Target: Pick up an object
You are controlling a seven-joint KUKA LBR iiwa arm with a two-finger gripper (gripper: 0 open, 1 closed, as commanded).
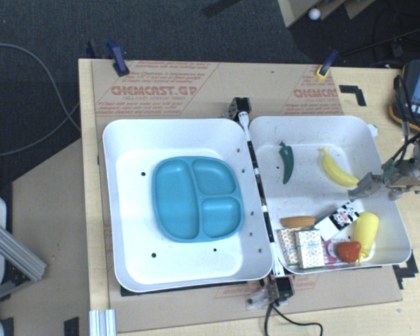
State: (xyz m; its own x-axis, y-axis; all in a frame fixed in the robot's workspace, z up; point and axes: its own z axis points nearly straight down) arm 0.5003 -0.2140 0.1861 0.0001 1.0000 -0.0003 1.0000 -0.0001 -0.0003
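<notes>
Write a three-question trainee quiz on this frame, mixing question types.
1. True or false: the blue sectioned plastic plate lies in the left white bin.
2. Which object lies nearest the gripper? A) yellow curved banana B) green pepper C) small patterned box
3. Fill in: the red tomato-like object touches the yellow ____.

Key: 1 true; 2 A; 3 lemon.

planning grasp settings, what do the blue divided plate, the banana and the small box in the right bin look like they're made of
Blue divided plate: looks like moulded plastic, smooth and matte, one even colour with rounded compartment edges.
Banana: probably a plastic toy, uniformly yellow with a slight sheen; the material can't be confirmed.
Small box: looks like printed cardboard, flat faces with sharp edges.
</notes>
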